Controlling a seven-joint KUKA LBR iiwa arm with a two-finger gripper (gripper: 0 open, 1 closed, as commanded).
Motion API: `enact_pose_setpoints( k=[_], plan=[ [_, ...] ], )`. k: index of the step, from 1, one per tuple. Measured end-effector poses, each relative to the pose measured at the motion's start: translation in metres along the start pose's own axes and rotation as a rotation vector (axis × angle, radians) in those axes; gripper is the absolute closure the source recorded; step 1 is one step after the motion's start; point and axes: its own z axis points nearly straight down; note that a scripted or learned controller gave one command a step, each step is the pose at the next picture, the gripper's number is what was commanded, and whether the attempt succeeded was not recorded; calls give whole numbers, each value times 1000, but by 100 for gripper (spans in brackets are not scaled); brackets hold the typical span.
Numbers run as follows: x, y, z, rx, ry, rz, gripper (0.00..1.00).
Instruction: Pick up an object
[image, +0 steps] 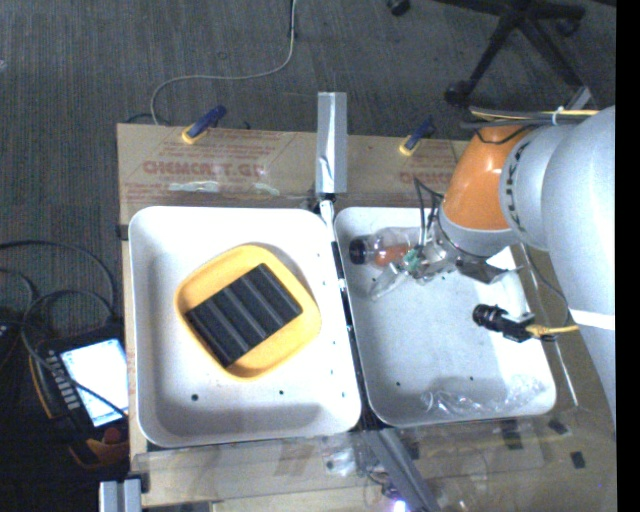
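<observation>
Approach step: small clear bottle (376, 250) lying just ahead of pincer (425, 258), in bin (450, 350) beneath it.
Pincer opening not discernible. Next, probably: centre over bottle, descend, close. Yellow-and-black pad (250, 310) well beyond, in neighbouring bin (160, 300).

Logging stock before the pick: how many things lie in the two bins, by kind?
Yellow rounded plastic block with black ribbed top: 1
Clear plastic bottle with black cap: 1
Crumpled clear plastic film: 1
Total: 3
</observation>
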Motion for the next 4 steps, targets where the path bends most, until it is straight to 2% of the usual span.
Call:
enact_pose_setpoints(
  k=[1, 2, 3, 4],
  plan=[
    [-14, 36, -19, 73, 31, 223, 0],
    [-104, 12, 1, 39, 15, 100, 0],
    [-63, 35, -5, 10, 4, -314, 0],
    [-46, 35, -6, 5, 3, -574, 0]
  ],
)
